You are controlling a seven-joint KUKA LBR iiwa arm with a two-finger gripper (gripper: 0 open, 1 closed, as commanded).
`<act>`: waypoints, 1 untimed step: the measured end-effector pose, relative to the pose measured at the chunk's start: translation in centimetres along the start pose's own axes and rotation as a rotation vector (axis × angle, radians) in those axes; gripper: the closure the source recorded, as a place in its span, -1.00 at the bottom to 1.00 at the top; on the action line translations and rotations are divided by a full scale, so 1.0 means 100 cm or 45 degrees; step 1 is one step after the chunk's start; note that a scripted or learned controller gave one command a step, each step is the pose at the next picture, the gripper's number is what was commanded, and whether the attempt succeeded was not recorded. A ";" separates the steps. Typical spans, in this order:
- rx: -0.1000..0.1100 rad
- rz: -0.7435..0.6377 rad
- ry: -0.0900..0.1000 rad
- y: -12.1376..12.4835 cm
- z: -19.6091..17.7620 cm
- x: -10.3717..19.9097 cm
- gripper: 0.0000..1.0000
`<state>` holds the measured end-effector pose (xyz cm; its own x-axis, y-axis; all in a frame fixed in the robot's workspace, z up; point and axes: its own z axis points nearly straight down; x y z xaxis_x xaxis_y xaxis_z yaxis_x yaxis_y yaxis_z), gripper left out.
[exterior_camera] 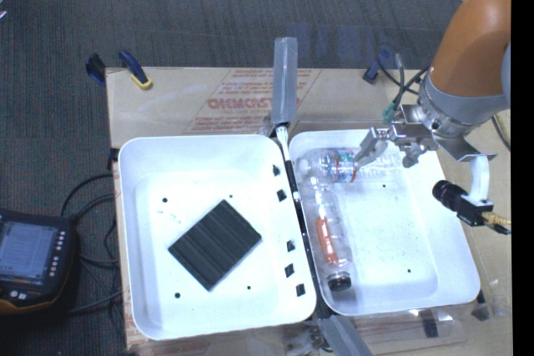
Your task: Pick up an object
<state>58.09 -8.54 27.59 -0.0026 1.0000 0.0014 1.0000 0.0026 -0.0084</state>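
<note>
Gripper (385, 147), fingers spread apart, nothing between them, seemingly just beside the far bottle (338, 165) (clear plastic, slippery): straddle its middle squarely.

A bench (209, 92) with a brown board top carried two shallow white bins set side by side, their inner rims touching. The left bin (138, 171) and the right bin (450, 263) together covered most of the board, leaving a bare strip at the far side printed with red lettering. Clamps stood at the far edge: a blue-and-yellow one (133, 69) near the left corner and a blue one (380, 62) toward the right. A grey upright post (285, 83) rose between the bins.
</note>
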 end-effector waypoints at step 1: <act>-0.003 -0.080 0.000 0.062 0.065 -0.001 -1.00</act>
<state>64.26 -8.58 21.07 -0.0654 0.9979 0.0015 0.9978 0.0654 -0.0062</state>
